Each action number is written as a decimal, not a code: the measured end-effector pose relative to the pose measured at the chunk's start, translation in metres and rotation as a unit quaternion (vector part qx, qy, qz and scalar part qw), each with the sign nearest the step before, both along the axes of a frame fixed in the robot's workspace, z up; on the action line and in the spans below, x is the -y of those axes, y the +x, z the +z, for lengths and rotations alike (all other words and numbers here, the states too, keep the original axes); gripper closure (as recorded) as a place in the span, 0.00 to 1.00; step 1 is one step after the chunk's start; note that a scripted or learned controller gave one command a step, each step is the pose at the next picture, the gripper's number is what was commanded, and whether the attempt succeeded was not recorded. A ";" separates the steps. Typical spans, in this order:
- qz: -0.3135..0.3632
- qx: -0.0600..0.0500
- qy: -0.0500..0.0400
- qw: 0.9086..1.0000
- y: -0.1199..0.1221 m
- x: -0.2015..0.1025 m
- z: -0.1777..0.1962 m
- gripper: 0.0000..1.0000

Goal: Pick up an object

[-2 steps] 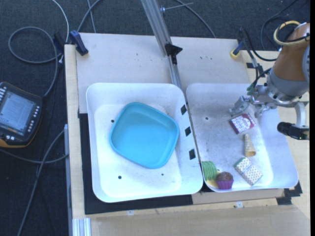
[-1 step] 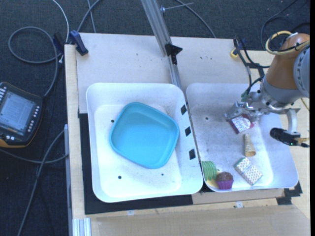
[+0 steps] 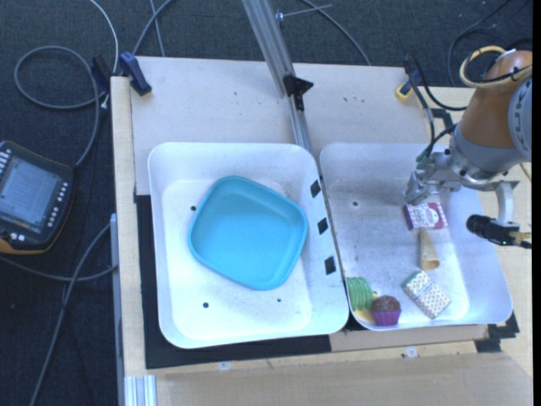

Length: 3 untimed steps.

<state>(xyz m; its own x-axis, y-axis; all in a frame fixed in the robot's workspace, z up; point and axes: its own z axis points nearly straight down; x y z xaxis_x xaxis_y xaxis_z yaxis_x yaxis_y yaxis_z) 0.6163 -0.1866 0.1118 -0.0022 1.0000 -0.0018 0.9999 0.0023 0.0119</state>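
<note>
My gripper [image 3: 420, 191] hangs low over the right bin [image 3: 363, 176], near its far right side. Directly under and just in front of it lies a small maroon and white packet [image 3: 426, 216]; whether the gripper touches it is not visible. A tan stick [image 3: 428, 250] lies just in front of the packet. Nearer the front rim sit a pale checkered block [image 3: 426, 294], a green ridged piece [image 3: 360, 292] and a purple cupcake-shaped toy [image 3: 386, 310].
The left bin [image 3: 169, 227] holds a light blue square plate [image 3: 248, 232] across its middle. A slanted metal rail [image 3: 275, 49] runs down between the two bins. The arm's grey and orange body [image 3: 494, 117] stands over the right bin's far right corner.
</note>
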 end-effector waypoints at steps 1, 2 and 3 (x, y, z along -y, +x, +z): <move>-0.001 -0.003 0.000 1.000 0.009 -0.006 0.050 1.00; -0.001 -0.003 0.000 1.000 0.008 -0.003 0.113 1.00; -0.001 -0.004 0.000 1.000 0.009 -0.003 0.151 1.00</move>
